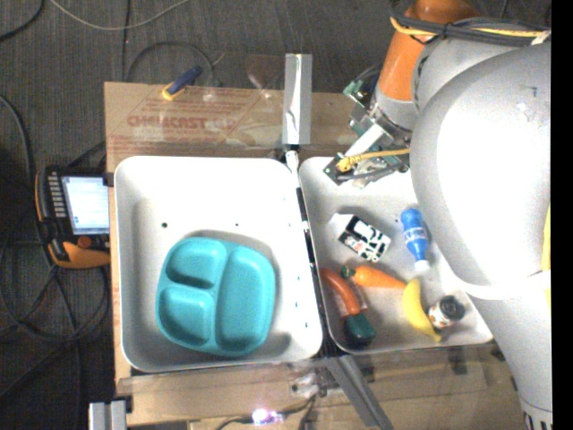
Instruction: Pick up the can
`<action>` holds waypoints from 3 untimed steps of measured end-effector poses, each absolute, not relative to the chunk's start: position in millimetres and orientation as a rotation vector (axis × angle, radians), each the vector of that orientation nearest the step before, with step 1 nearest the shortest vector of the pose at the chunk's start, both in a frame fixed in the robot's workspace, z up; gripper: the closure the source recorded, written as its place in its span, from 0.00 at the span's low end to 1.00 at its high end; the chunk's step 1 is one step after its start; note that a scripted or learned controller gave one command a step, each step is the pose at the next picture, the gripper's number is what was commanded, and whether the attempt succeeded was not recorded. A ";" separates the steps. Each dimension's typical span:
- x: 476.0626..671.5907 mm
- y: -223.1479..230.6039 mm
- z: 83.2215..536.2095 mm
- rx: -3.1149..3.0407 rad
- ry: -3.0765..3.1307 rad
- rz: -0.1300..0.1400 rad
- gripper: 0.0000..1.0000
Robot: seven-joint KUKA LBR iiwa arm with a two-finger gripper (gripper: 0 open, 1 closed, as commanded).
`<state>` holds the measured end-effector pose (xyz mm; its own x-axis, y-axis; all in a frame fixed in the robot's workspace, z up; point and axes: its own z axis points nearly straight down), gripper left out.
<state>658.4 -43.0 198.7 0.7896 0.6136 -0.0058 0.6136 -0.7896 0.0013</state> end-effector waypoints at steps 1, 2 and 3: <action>642.6 -21.5 245.2 2.988 0.962 -0.008 1.00; 602.3 -78.3 241.2 3.082 0.597 -0.011 1.00; 642.6 -73.5 244.0 3.121 0.370 -0.007 1.00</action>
